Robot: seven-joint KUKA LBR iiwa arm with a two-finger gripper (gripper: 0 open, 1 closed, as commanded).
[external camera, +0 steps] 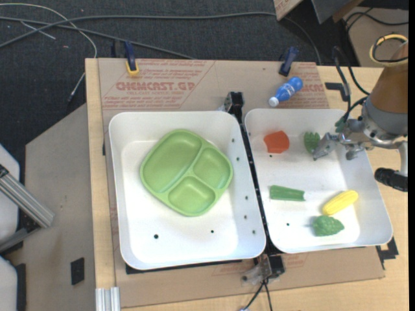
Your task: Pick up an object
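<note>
The gripper (pixel 336 143), fingers spread and holding nothing, hovers at the right bin's (pixel 376 193) one o'clock, just beside a small green plastic vegetable (pixel 312 139); likely light, stiff, slippery, best pinched mid-body.

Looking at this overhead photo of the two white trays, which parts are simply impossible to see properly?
- Gripper, camera view: too small and blurred to tell whether its fingers are open or closed.
- Small green piece beside it: partly covered by the gripper, so its shape is unclear.
- Arm: cut off by the right edge.
- Blue bottle behind the right bin: label too small to read.
</note>
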